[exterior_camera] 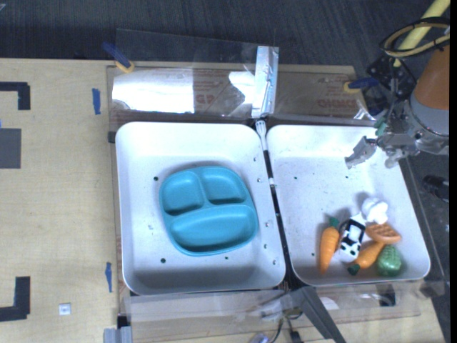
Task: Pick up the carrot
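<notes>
The carrot lies at the right bin's six o'clock, touching a black-and-white toy. The claw, fingers apart and empty, hovers at two o'clock; it should descend on the carrot's free left side.

tool low at right, fingers spread

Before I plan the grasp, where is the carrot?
In the camera view the carrot lies in the right bin, near its front edge, at the left end of the toy cluster, beside the black-and-white toy.
</notes>
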`<state>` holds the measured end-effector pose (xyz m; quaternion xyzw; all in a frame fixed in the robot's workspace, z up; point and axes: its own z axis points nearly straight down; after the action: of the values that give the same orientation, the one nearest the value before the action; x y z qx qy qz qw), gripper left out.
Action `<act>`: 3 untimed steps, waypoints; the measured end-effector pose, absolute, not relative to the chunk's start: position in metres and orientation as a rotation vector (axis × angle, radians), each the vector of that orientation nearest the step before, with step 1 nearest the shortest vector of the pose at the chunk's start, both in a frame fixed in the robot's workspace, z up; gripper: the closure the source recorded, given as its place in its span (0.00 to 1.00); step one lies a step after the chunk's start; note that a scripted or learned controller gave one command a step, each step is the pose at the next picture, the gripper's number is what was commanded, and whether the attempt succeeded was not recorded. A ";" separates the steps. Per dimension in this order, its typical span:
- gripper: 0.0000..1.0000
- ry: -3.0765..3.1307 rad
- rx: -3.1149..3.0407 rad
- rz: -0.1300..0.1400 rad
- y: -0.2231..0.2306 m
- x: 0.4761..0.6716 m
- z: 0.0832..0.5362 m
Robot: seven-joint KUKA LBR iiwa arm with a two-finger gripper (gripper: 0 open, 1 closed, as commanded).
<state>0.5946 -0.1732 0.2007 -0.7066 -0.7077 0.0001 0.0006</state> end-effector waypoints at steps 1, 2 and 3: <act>0.00 -2.438 -1.973 0.002 -0.148 0.523 0.126; 0.00 -2.435 -2.027 -0.014 -0.118 0.486 0.093; 1.00 -2.438 -2.029 -0.020 -0.118 0.488 0.103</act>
<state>0.4880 -0.1178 0.1033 -0.6396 -0.7686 -0.0062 -0.0153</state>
